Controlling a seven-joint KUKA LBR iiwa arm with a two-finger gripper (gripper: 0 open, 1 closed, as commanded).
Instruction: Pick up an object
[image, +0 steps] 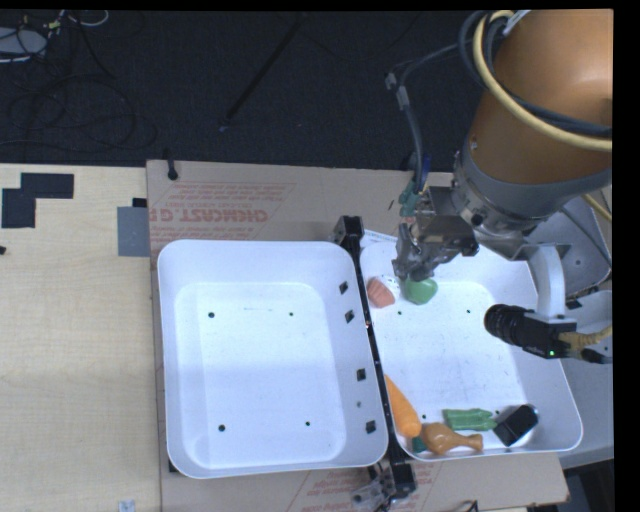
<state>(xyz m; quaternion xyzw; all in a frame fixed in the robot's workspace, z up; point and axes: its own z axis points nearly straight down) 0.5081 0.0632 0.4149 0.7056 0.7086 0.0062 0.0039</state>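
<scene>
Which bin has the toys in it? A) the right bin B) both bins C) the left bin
A: the carrot, the green ball and the pink piece all lie in the right bin.

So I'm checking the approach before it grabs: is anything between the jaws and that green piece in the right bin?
Nothing visible. The gripper sits directly over the green piece; the pink piece lies just beside it, toward the divider.
</scene>
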